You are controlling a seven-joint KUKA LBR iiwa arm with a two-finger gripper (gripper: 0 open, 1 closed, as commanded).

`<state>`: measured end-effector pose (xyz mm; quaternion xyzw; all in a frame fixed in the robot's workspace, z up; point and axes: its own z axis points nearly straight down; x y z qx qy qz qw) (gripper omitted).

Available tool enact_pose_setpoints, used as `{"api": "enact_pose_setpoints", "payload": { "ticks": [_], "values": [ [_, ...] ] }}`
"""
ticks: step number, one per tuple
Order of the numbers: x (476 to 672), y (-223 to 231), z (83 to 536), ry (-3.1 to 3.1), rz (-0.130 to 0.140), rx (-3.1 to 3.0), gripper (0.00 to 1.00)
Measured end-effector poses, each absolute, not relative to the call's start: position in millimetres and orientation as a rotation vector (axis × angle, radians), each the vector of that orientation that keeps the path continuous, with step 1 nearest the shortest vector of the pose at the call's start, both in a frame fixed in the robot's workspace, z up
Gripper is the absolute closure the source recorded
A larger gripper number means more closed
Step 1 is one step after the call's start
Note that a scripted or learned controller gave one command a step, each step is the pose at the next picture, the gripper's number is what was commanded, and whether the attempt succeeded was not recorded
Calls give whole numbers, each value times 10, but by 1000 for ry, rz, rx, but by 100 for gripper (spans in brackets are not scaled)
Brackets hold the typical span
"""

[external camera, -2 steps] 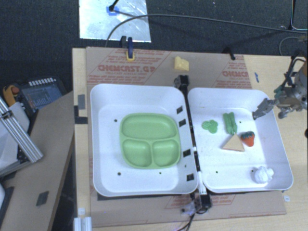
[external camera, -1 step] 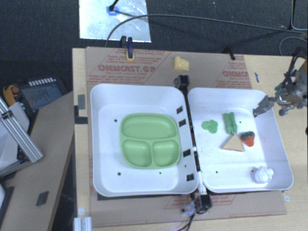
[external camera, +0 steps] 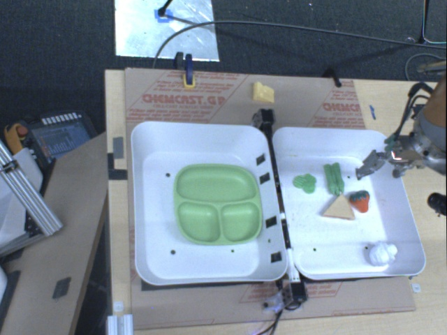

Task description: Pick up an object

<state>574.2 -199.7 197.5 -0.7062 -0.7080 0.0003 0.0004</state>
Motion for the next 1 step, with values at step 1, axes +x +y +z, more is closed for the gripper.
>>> {"api": "enact_pose_setpoints", "payload": {
  "ticks": [1],
  "values": [
    [5799, -1988, 1542, -2223, 1, -2218, 0]
  ]
}}
